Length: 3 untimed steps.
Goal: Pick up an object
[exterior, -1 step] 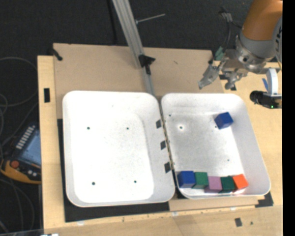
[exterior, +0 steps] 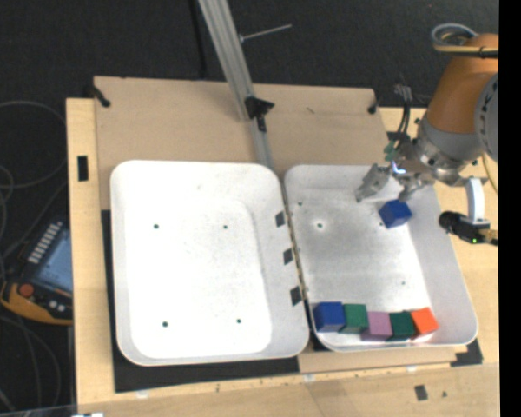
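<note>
A blue cube (exterior: 395, 213) sits near the far right corner of the right bin (exterior: 443, 259), tilted, just below and touching or nearly touching the gripper (exterior: 391, 181). Whether it is gripped cannot be told. The arm (exterior: 458, 102) reaches in from the right, wrist angled downward over the bin's far edge.

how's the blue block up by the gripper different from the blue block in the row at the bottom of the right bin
The upper blue block sits alone near the right bin's far end, just below the gripper; the lower blue block is at the left end of a row against the near wall, beside a green block. The upper one looks turned at an angle and paler; the lower one sits square and darker. Both are small blue cubes in the same bin.
</note>
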Each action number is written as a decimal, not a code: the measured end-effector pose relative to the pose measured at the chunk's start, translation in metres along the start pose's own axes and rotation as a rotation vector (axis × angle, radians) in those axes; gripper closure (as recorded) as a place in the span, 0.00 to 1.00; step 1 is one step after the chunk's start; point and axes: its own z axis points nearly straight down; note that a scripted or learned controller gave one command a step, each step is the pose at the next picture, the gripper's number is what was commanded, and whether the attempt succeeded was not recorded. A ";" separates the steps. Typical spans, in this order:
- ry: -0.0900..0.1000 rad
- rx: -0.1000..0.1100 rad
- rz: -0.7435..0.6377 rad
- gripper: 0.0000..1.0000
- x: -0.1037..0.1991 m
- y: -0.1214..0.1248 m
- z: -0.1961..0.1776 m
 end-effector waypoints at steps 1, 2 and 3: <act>-0.001 -0.012 -0.005 0.00 -0.023 0.014 0.059; -0.001 -0.009 -0.002 0.00 -0.013 -0.018 0.078; 0.000 -0.007 -0.001 0.00 0.009 -0.054 0.079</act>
